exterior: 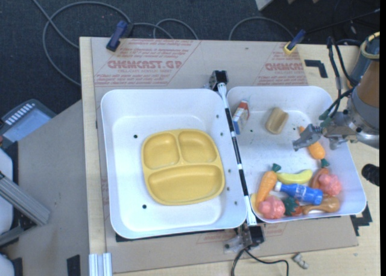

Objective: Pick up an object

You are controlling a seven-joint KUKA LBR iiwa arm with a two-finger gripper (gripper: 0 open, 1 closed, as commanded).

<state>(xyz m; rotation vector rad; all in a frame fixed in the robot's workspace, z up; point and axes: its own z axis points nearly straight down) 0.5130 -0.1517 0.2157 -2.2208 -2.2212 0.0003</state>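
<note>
Left bin point(120, 148): it carries one yellow divided plate point(182, 166), lying flat and central. Wide, shallow and stiff by the look of it; its low rim offers you little to pinch, so treat it as a poor candidate.

Divider between the bins: a small red-and-white tube point(240, 113) lies just beside it in the right bin point(338, 166). With that wall so close, one finger would have scant room.

Right bin, far half: a tan block point(277, 120) sits alone on bare floor, well apart from its neighbours. You should find it light and rigid; take it across its short sides.

Right bin, near corner: the toy carrot point(265, 185), banana point(294, 177), blue bottle point(303, 193) and pink pieces point(329, 182) are packed touching. Probably smooth plastic, liable to slip or drag a neighbour.

Right edge: the gripper point(307, 138) hangs low over the bin, with a small orange piece point(316, 150) immediately below it. You cannot tell from this angle whether it is spread, closed or holding anything. Mind the bin's right wall close behind.
</note>
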